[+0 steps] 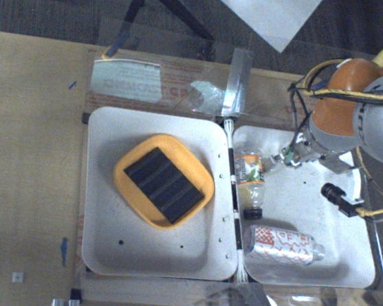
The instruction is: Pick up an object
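On the worktop (pixel 24 163), the left bin (pixel 97 241) holds a yellow tray with a dark ribbed insert (pixel 163 188) lying flat at centre frame, well apart from the arm. Across the divider, in the right bin (pixel 344 264), a small bottle (pixel 250 184) lies along the left wall and a clear bottle with red print (pixel 284 243) lies on its side lower down, both reachable. The gripper (pixel 289 156) hangs at upper right, seemingly just beside the small bottle; whether its fingers are released or clenched I cannot tell.
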